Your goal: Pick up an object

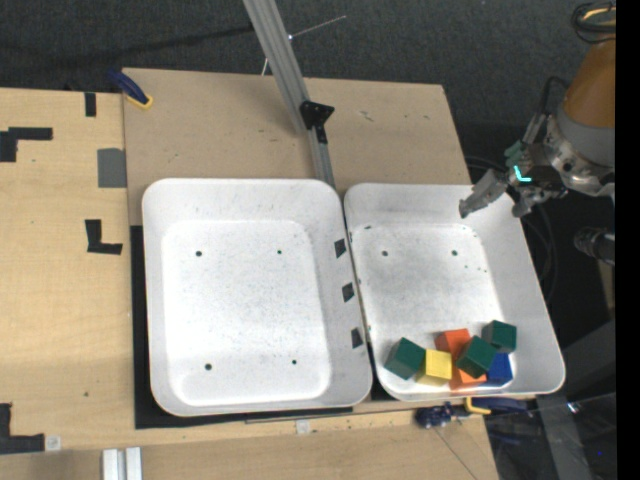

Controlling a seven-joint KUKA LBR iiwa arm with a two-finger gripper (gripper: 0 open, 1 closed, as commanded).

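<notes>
A robotics lab is indicated: two white bins (250, 203) are set on a plywood bench (60, 268), reached by an industrial arm (590, 98).

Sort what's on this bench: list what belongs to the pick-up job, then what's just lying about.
For the job:
gripper
right bin
green block
yellow block
orange block
blue block

Lying about:
left bin
metal pole
blue-yellow clamp
</notes>
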